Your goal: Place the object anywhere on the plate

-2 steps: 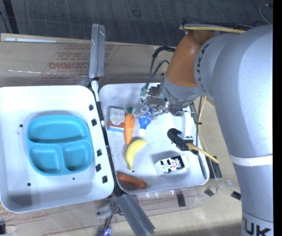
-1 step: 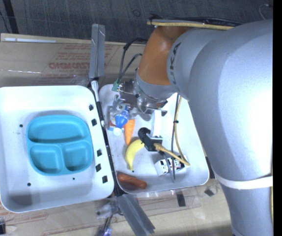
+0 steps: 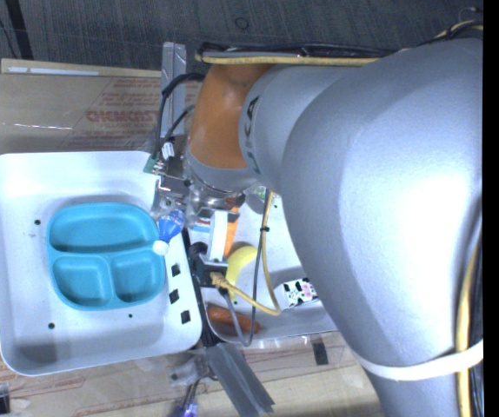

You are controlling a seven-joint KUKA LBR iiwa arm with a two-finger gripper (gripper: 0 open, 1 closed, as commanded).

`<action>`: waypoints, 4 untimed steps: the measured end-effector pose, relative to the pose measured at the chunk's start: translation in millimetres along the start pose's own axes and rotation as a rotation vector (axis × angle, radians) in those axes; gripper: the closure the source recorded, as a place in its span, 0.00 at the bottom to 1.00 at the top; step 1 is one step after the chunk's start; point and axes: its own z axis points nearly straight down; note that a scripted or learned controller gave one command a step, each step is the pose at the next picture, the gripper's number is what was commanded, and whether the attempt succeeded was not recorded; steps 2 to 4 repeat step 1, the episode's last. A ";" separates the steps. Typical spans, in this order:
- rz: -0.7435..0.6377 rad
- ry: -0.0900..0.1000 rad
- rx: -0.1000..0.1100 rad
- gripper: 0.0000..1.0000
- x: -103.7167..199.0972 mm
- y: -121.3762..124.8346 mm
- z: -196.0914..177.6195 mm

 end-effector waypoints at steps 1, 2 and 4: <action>0.000 0.000 0.000 0.00 -0.2 0.1 0.0; 0.000 0.000 0.000 0.00 -0.2 0.1 0.0; 0.000 0.000 0.000 0.00 -0.2 0.1 0.0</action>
